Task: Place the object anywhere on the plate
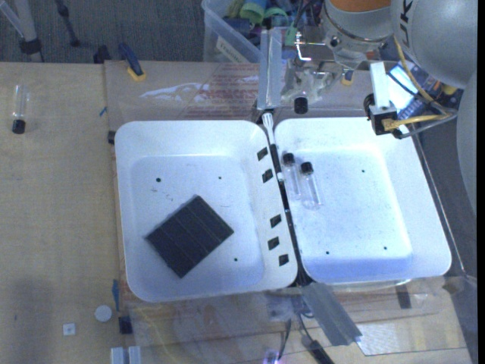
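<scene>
Two clear vials (301,180) in right bin (394,203), dark plate (189,234) in left bin (136,203), gripper (318,70) state unclear.

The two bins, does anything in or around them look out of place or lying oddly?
Two clear vials with black caps lie on their sides in the right bin, tight against the divider. The dark square plate in the left bin sits rotated, corners askew to the walls. Another vial lies out on the bench.

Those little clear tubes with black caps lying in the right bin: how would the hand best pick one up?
Probably from straight above, pinching the outer tube across the middle of its clear body. Both tubes lie flat, side by side and nearly touching, caps pointing away from the camera, so the round body is the widest free part. The other tube sits close by the bin's wall, leaving little finger room.
</scene>
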Controlling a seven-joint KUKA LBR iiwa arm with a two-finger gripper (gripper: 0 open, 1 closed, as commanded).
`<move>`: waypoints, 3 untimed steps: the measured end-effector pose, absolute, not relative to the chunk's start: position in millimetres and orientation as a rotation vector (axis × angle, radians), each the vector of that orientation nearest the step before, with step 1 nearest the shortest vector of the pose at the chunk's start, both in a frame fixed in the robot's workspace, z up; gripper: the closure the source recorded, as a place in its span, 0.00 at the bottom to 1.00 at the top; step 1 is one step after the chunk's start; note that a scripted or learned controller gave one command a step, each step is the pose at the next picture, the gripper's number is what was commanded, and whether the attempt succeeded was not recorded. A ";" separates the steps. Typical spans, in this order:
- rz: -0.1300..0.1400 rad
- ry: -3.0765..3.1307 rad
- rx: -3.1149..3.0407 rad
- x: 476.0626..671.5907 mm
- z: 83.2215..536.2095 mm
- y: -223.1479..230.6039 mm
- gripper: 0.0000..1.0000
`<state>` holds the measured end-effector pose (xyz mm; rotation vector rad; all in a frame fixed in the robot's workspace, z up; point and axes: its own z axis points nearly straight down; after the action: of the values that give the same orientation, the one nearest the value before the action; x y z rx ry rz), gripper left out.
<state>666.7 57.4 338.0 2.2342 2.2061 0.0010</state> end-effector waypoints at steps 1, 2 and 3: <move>0.005 2.736 1.533 666.8 436.2 91.2 1.00; 0.006 3.002 0.901 666.7 436.2 124.5 1.00; 0.003 3.137 0.135 649.5 436.6 145.4 1.00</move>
<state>649.5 145.4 436.6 0.1353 3.1369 0.0025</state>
